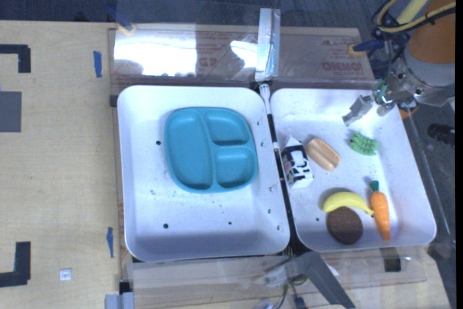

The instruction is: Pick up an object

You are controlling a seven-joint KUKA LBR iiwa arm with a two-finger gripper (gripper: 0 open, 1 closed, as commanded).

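My gripper [369, 103] hangs over the back right part of the right bin [419, 228], open, with nothing between its fingers. Just below it in the frame lies a small green leafy item [364, 144]. To the left of that rests a tan bread roll [323, 153], and a black-and-white printed block [296, 164] sits against the bin's left wall. Along the bin's front lie a yellow banana [346, 201], a brown round fruit [344, 225] and an orange carrot [380, 212], close together.
The left bin [145, 213] holds a blue divided plate [211, 148]. A low ridge separates the two bins. Clear plastic sheeting [195, 47] and a metal bracket [268, 40] stand behind them. Yellow and black cables [405, 7] loop around the arm at top right.
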